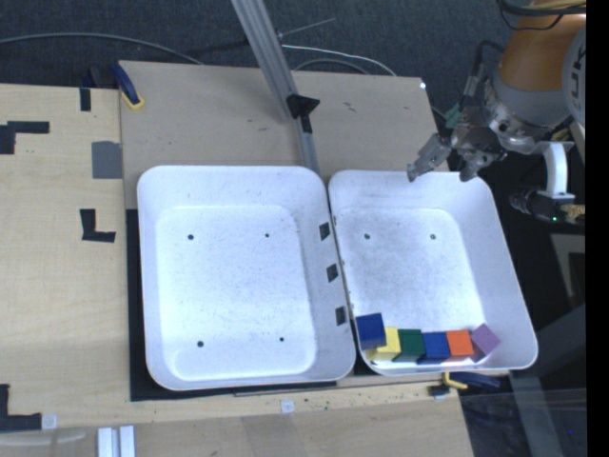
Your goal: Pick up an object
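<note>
Gripper (440, 165): two dark fingers spread apart, nothing between them; poised over the far rim of the right bin (509, 255), at its upper edge, carried by the grey arm with orange band (533, 60).

Task objects: small blocks, all in the right bin, packed in a row against its near wall, well apart from the gripper.

Count, blocks:
- blue block (369, 328), one, standing slightly behind the row at its left end
- yellow block (387, 347), one
- green block (410, 342), one
- second blue block (436, 346), one
- orange block (460, 343), one
- purple block (484, 338), one, at the right end, turned at an angle
Total six.

Count, bins: two; the left bin (157, 255) holds no blocks.

Handling note (judgement): the row sits tight, faces touching, so fingers have little room between neighbours. The end pieces look the easiest picks: the purple block, or the blue block standing off the row. Descend straight, fingers straddling free faces, clear of the bin wall.
</note>
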`<state>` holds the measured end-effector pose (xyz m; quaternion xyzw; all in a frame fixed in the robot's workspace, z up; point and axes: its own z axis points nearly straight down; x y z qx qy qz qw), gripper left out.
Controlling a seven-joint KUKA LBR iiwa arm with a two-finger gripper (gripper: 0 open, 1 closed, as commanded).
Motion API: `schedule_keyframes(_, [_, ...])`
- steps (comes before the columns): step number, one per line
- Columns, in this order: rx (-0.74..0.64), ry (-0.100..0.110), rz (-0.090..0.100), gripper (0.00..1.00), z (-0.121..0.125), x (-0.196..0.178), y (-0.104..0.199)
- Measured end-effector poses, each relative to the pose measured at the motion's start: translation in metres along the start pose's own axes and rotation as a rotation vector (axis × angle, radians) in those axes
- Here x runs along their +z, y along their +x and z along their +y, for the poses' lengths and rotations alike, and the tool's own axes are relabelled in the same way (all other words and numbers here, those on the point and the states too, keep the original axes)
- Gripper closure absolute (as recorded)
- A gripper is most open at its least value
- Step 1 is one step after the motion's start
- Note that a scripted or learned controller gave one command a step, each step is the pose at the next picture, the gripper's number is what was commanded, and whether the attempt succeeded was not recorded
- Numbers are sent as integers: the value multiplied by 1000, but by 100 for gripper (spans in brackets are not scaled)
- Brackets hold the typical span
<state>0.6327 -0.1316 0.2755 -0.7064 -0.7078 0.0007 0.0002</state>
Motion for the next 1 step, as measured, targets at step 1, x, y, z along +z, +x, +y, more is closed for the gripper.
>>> schedule_keyframes(1, [7,9,0,0,-33,89,-55])
